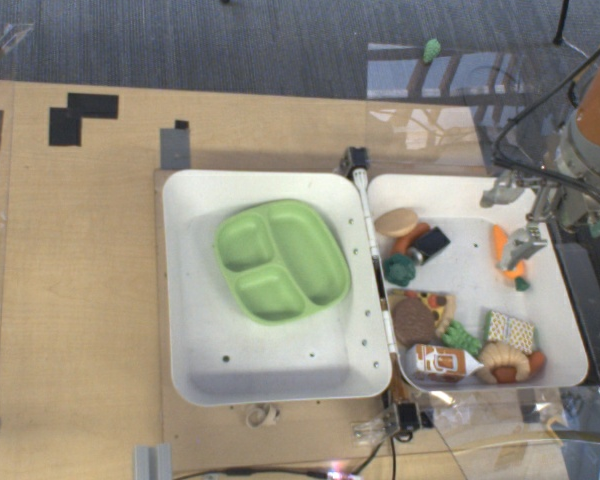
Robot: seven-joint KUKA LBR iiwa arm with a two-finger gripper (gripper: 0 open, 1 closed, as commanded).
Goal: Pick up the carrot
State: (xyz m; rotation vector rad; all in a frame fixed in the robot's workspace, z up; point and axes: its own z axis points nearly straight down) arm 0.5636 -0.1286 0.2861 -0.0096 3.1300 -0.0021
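Observation:
The carrot [501, 245] is a small orange piece with a green tip [521, 283]. It lies near the right wall of the right bin [565, 298], in that bin's upper half. My gripper [526, 244] hangs directly over the carrot's right side and covers part of it. From this slanted view I cannot make out whether it touches the carrot.
The right bin also holds a bread roll [398, 220], a black block [432, 241], a green broccoli piece [400, 266], a brown cookie [413, 319], a carton [440, 363] and a croissant [506, 359]. A green divided plate [280, 258] lies in the left bin [195, 368].

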